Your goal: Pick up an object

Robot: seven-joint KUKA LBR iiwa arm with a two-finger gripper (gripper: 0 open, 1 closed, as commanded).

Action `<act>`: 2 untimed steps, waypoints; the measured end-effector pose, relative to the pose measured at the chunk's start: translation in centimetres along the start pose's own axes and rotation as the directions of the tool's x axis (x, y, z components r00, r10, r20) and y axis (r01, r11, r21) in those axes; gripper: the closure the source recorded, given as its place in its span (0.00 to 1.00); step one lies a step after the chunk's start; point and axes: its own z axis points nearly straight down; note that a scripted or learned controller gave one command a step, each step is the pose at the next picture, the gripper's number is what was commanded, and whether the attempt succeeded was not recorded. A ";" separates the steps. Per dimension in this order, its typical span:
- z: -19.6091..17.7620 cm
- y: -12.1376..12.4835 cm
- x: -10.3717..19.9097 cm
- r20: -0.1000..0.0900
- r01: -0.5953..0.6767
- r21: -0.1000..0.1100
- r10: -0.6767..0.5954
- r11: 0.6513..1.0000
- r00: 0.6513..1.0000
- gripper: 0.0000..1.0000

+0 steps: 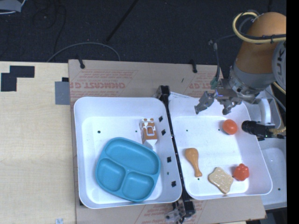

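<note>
Tomato (229, 126) lies free in right bin (261, 181); pincer (216, 106) open, holding nothing.

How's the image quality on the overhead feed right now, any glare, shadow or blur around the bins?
Camera view: even light, white bins bright but not blown out; soft shadow under the blue tray; the gripper looks slightly soft; the tomato, drumstick and toast read sharp; the floor behind is dark.
</note>
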 end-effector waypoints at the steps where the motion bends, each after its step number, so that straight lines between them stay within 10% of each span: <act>1: -0.7 0.2 0.0 0.001 0.002 -0.012 -0.002 1.000 1.000 0.00; 2: 5.2 0.7 -0.7 0.001 0.000 -0.008 0.000 1.000 1.000 0.00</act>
